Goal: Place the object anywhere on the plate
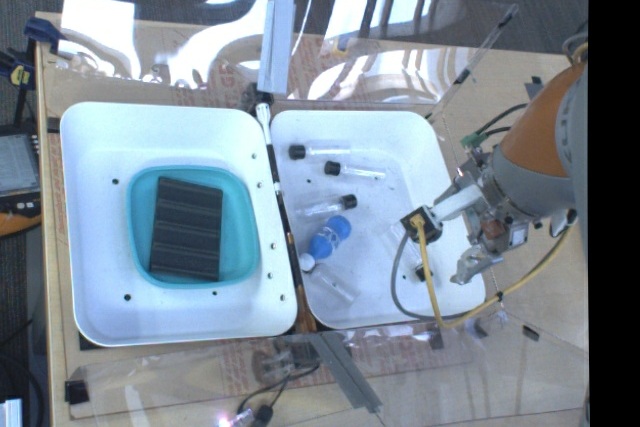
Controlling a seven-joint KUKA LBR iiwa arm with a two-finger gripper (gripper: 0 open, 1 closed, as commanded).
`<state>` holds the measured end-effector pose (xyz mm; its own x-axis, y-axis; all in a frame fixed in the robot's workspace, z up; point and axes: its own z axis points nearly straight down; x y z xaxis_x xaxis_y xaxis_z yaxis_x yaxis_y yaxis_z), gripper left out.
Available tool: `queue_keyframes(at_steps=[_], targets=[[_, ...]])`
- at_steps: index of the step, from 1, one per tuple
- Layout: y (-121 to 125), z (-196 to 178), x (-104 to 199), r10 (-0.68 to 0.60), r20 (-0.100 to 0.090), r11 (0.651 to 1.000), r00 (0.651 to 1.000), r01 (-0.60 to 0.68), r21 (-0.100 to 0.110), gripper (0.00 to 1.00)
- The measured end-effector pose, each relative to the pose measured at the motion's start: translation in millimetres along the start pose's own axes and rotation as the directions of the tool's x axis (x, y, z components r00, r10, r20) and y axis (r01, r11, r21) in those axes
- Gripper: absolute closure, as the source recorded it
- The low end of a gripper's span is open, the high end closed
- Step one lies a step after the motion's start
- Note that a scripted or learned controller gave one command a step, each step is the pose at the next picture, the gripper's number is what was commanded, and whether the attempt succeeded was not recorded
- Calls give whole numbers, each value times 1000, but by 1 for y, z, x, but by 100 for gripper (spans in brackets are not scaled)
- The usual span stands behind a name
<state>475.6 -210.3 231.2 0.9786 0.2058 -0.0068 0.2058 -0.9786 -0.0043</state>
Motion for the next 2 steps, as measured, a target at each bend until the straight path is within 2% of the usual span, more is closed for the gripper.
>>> queue_keyframes(at_steps=[2], targets=[[-1, -211, 0, -2, -7, 1000, 1000, 2, -3, 0]])
